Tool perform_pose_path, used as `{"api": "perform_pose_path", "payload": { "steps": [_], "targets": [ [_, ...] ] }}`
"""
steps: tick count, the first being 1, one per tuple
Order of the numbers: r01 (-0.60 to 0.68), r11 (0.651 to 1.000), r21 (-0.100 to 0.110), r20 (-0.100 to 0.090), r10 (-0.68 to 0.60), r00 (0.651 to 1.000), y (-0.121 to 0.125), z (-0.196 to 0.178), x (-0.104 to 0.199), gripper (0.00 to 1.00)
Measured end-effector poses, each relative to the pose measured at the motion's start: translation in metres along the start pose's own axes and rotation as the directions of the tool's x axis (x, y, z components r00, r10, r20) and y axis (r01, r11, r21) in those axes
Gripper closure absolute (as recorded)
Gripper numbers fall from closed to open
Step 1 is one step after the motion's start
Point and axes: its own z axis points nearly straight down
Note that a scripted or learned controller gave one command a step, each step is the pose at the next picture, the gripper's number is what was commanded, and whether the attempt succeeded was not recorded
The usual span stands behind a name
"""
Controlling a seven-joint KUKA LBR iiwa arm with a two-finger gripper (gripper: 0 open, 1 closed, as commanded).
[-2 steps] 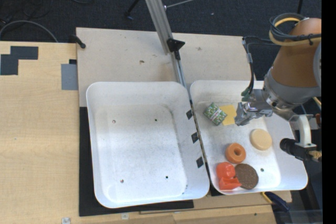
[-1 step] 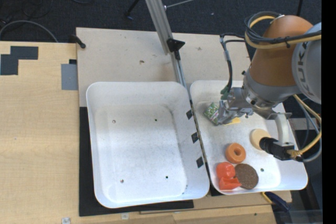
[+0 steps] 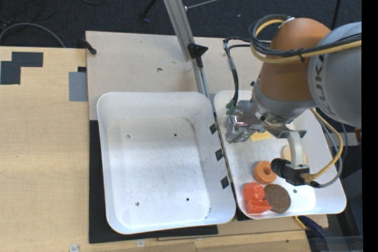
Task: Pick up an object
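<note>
Nearest us on the worktop (image 3: 41, 144), the right bin (image 3: 331, 200) holds a red block (image 3: 254, 196), brown disc (image 3: 277, 198) and orange ring (image 3: 264, 172); the claw (image 3: 236, 127), grip unclear, hovers beyond; cables (image 3: 35, 15) cross dark floor behind.

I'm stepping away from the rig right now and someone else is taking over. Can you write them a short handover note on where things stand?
Hand: low in the right bin, near its upper left corner; whether it is open or shut cannot be told, and nothing shows in its grip.
Things: an orange ring, a red block and a brown disc lie together near the front of the right bin. A yellow piece lies just right of the hand. The left bin sits alongside.
Done: no pick visible.
Left: grasp one thing and lift it.
</note>
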Motion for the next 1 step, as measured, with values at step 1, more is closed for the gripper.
{"api": "perform_pose_path", "payload": {
  "steps": [1],
  "targets": [
    [0.001, 1.0, 0.0, 0.001, -0.001, 1.0, -0.0025, -0.0017, 0.058, 1.0]
  ]
}}
